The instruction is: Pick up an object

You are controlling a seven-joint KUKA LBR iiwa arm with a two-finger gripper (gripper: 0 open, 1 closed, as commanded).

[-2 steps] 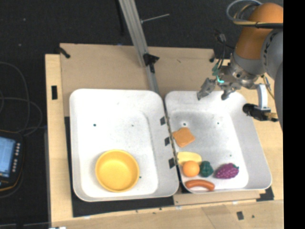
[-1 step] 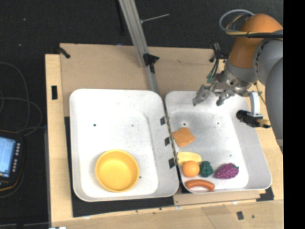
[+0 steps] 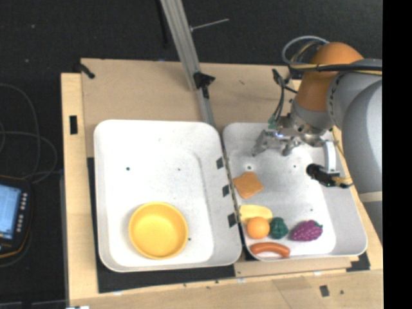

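The jaws [image 3: 275, 144] hang spread apart over the right bin [image 3: 283, 172], holding nothing. Toy food lies near the bin's front edge: an orange [image 3: 258, 227], grapes [image 3: 305, 230], a sausage [image 3: 270, 250].

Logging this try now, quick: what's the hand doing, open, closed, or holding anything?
Hand: open, nothing between its fingers, hovering over the back of the right bin, apart from the toy foods near that bin's front.

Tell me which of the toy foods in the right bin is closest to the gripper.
The tan bread slice. It lies alone mid-bin, just below the gripper, while the other food items cluster along the bin's near edge.
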